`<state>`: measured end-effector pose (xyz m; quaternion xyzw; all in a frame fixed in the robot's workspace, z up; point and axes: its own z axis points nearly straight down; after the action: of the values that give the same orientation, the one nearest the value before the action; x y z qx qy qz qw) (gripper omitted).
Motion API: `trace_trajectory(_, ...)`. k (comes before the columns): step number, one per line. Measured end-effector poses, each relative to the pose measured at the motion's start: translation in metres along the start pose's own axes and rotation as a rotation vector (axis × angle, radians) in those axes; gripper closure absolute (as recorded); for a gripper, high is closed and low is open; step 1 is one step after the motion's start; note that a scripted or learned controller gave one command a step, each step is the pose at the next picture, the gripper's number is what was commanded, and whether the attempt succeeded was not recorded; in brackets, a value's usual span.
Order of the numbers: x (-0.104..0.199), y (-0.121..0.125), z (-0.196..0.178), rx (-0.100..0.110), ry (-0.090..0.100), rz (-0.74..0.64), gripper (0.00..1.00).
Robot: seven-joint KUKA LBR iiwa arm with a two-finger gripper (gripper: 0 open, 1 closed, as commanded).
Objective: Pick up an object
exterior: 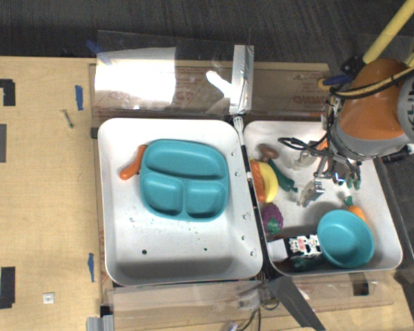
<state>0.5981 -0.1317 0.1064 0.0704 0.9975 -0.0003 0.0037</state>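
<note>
My gripper (312, 193) hangs over the middle of the right bin (390, 254), below the orange band of the arm (372, 116). Nothing shows in its grasp. To its left lie a yellow banana-like toy (265, 178) and a green piece (286, 179). A purple toy (272, 217) sits lower left of it. A teal bowl (343, 237) stands at the lower right, with a small orange item (359, 213) at its upper rim. Along the front wall lies a black and white item (302, 245).
The left bin (124, 240) holds a teal divided plate (184, 178) and an orange carrot-like toy (130, 166) at its left edge. A brown item (265, 149) lies at the right bin's back left. Cables (300, 145) trail beside the wrist.
</note>
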Motion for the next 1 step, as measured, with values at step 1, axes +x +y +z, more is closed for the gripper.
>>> trace_trajectory(1,-0.0088,0.0101,0.018,-0.001,-0.002,0.017,0.0)
